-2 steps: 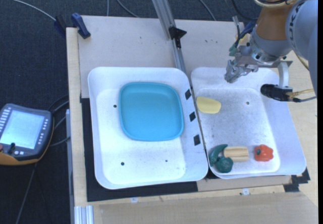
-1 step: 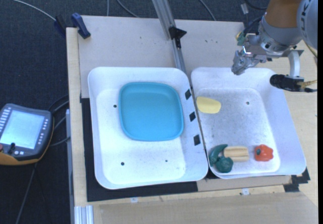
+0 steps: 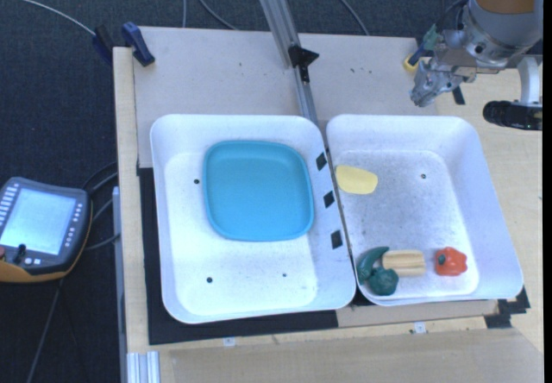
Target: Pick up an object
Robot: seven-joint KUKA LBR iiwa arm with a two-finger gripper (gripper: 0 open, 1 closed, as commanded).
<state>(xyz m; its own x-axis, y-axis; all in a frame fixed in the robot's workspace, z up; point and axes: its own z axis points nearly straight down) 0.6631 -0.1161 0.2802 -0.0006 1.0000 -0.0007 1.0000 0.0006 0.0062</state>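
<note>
The right bin (image 3: 483,191) holds a yellow flat piece (image 3: 356,179) near its left wall. Along its front edge lie a dark green object (image 3: 377,271), a tan block (image 3: 404,262) and a red-orange pepper-like object (image 3: 449,261). The left bin (image 3: 172,200) holds a light blue square plate (image 3: 258,190). My gripper (image 3: 424,93) hangs above the bench just beyond the right bin's far rim, well away from all the objects. Nothing shows between its fingers.
A metal pole (image 3: 280,19) slants across the bench down to the gap between the bins. A blue clamp (image 3: 136,42) sits at the bench's far left corner. A teach pendant (image 3: 39,226) lies on the floor to the left.
</note>
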